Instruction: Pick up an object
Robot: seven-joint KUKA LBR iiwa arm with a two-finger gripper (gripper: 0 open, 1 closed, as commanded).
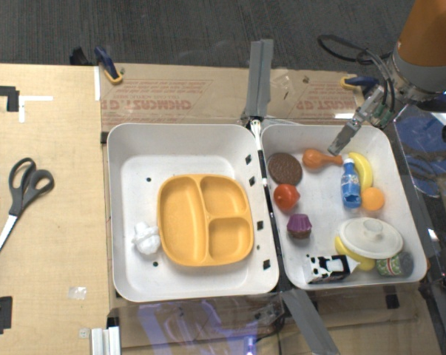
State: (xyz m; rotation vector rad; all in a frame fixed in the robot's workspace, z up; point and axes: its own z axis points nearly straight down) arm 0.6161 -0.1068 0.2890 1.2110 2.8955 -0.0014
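Reaching in from the upper right, the gripper (pixel 339 145) hangs low over the back of the right bin (pixel 322 198), its thin grey tip down at the narrow end of an orange pear-shaped toy (pixel 316 159); whether it grips that toy I cannot tell. The arm (pixel 428 32) above it shows its orange band at the top right corner. Just right of the pear toy lie a yellow banana (pixel 362 170) and a blue bottle (pixel 349 184) side by side, with a small orange ball (pixel 373 199) touching the bottle's lower end. To the left of the pear toy sits a brown round cookie (pixel 285 168), and below it a red tomato (pixel 286 197) and a purple lump (pixel 299 225). Near the front of this bin a white lidded bowl (pixel 369 238) rests partly over something yellow, next to a black-and-white toy (pixel 328 268) and a greenish can (pixel 395 265) in the front right corner. The left bin (pixel 126 198) holds a yellow divided plate (pixel 205 219) with three compartments and a crumpled white wad (pixel 145 237) touching its left edge. Scissors (pixel 20 196) lie on the wooden bench, well left of both bins.
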